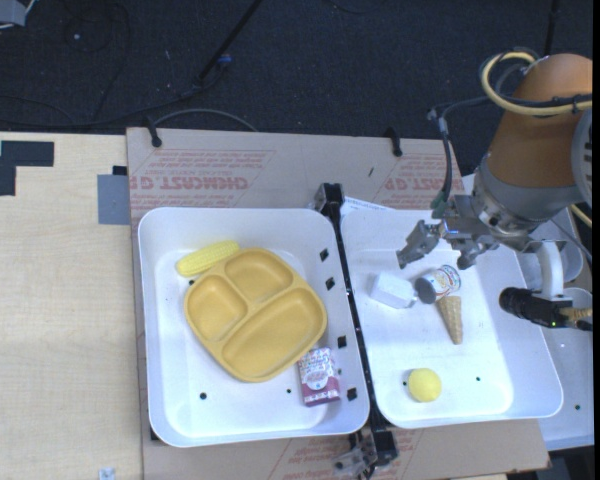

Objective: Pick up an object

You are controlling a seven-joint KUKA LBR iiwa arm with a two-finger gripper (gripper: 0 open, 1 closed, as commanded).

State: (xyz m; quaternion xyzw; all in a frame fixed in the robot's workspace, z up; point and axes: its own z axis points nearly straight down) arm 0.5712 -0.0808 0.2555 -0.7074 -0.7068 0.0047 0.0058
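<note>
My gripper (pixel 442 253) hangs open over the back of the right bin (pixel 500 393), its two fingers (pixel 413 248) spread apart with nothing between them. Just below it lies a small can (pixel 439 283) on its side, next to a white block (pixel 391 290). A tan ice-cream cone (pixel 451 318) lies right of the can, point toward the front. A yellow ball (pixel 423 384) rests near the bin's front edge.
The left bin (pixel 165 388) holds a yellow divided plate (pixel 255 313), a yellow corn cob (pixel 207 258) at its back left and a red packet (pixel 318 376) at its front right. A black divider (pixel 345 298) separates the bins.
</note>
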